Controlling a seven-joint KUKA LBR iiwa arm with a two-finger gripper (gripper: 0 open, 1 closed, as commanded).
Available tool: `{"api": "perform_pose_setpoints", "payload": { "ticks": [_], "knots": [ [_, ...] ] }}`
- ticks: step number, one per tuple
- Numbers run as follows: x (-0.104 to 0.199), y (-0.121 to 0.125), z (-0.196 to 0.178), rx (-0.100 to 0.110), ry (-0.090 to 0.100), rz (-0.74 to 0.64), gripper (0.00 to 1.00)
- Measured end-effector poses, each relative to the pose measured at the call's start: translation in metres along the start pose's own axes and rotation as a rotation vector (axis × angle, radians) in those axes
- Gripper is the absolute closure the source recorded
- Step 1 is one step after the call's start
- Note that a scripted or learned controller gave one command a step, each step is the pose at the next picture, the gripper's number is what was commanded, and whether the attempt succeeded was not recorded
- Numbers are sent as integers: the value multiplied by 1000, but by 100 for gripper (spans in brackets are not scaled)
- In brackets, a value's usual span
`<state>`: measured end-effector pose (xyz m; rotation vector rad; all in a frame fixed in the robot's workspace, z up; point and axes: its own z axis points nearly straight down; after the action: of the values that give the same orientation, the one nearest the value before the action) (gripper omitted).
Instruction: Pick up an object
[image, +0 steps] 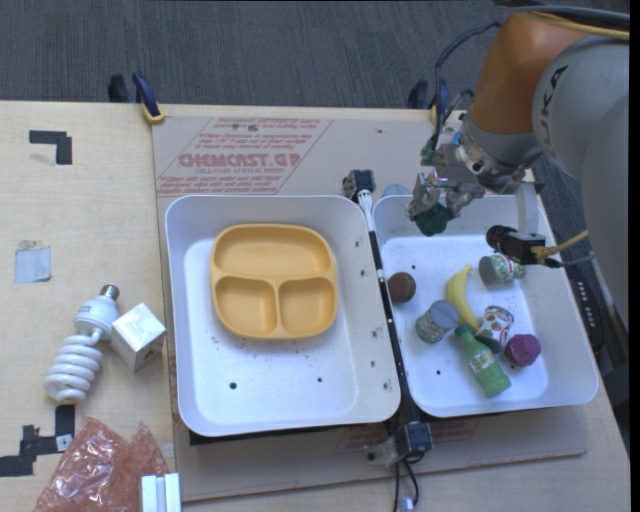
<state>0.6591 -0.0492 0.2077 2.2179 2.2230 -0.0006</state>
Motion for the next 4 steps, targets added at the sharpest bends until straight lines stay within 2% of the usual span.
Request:
{"api": "perform_pose_setpoints", "payload": {
  "ticks": [1, 2, 3, 4],
  "knots": [
    [52, -36, -52, 0, 0, 1, 100],
    [57, -56, -73, 1, 0, 0, 100],
    [116, -96, -74, 1, 0, 1, 100],
    [161, -68, -93, 0, 0, 0, 100]
  ]
}}
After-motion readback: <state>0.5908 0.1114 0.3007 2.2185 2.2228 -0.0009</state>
